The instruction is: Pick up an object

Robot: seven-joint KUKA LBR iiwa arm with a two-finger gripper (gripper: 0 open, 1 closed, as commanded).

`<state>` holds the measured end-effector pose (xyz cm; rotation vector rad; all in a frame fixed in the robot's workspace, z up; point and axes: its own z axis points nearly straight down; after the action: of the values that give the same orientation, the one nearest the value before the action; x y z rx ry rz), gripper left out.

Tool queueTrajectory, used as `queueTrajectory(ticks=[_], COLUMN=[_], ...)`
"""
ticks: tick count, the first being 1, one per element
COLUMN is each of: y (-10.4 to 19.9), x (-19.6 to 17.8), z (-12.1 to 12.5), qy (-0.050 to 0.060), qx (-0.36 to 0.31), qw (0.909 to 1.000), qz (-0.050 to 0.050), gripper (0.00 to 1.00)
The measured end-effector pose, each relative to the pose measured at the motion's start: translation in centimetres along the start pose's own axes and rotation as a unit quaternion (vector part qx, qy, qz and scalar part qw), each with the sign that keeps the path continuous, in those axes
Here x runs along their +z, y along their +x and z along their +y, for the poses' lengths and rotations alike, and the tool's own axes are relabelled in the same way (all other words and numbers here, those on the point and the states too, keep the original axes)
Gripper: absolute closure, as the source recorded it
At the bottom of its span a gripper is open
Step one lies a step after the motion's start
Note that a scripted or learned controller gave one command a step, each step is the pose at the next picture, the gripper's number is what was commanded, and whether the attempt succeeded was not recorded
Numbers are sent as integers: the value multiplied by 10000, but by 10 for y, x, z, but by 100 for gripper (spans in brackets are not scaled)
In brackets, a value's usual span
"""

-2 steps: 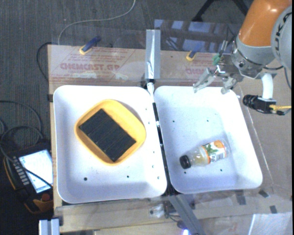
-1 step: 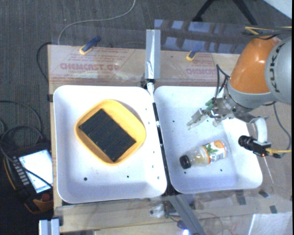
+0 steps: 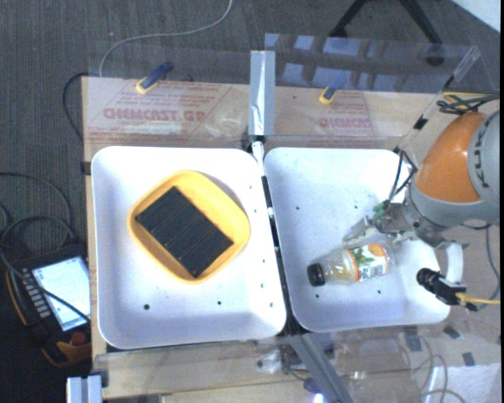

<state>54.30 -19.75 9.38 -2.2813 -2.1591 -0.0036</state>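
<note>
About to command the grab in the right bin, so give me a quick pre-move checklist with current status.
1. Target present: bottle lies on its side in the right bin, dark cap toward the divider. Ok.
2. End effector near target: at the bottle's right end. Ok.
3. Bottle between the fingers: cannot tell.
4. Contact with the bottle: cannot tell.
5. Space around bottle: bare bin floor on its left. Ok.
6. Other object out of the way: yellow dish with dark pad sits in the left bin. Ok.
</note>
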Motion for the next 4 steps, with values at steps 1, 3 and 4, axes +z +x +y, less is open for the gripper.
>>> queueTrajectory(ticks=[1, 3, 4], y=[0, -2, -1], x=[0, 2, -5], z=[0, -26, -25], qy=[0, -115, -99], qx=[2, -48, -53], qw=[10000, 9999, 9999], qz=[-1, -41, -24], gripper=[0, 0, 100])
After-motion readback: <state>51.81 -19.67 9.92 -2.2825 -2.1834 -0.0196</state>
